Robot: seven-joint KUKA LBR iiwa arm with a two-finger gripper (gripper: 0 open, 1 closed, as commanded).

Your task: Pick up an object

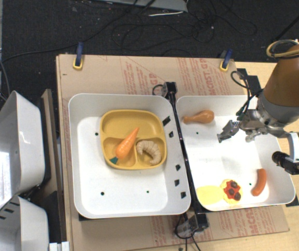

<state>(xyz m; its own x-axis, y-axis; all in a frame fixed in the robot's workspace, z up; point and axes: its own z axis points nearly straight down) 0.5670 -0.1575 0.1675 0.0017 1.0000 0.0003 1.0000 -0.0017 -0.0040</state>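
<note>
Pincer point(232, 131) up over the right bin point(212, 156), fingers spread, gripping nothing.

Taking the divider point(180, 140) between the two bins as our mark: to its right, the drumstick point(199, 117) lies close by near the far wall, the pincer hangs a bit further right above bare white floor, and the sausage point(259, 182) sits well off toward the near right corner, with a yellow slice point(210, 194) and a red-and-dark topped piece point(232, 189) along the near wall. Left of the divider, the left bin point(87, 156) carries a yellow plate point(113, 122) holding a carrot point(127, 143) and a shrimp point(150, 150). Both bins rest on a brown cardboard-covered counter point(134, 69), clamped at its far edge, with dark carpet and loose cables point(139, 33) beyond.
</note>
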